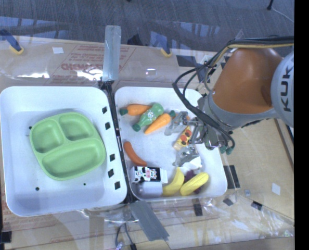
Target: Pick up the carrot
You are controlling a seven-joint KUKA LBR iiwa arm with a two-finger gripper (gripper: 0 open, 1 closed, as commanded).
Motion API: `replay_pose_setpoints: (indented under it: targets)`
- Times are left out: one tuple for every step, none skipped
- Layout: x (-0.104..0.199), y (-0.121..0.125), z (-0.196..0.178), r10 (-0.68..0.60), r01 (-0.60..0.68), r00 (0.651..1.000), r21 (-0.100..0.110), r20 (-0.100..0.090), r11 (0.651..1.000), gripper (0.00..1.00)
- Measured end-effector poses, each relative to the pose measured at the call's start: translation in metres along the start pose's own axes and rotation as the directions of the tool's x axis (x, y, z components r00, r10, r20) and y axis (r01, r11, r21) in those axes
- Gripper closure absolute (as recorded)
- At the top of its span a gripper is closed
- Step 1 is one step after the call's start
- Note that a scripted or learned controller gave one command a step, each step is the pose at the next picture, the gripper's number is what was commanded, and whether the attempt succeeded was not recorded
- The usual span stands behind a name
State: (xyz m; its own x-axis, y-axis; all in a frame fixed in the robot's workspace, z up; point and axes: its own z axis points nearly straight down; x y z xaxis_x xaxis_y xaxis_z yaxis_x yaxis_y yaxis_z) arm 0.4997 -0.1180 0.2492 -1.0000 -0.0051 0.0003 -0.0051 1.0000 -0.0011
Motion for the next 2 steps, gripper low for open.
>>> replay_pose_setpoints:
  targets:
    - [-0.04, -0.054, 0.087, 0.189, -0.189, 0.982, -0.002, -0.007, 0.982, 0.0]
    - [-0.079, -0.079, 0.159, 0.268, -0.268, 0.963, -0.001, -0.001, 0.963, 0.0]
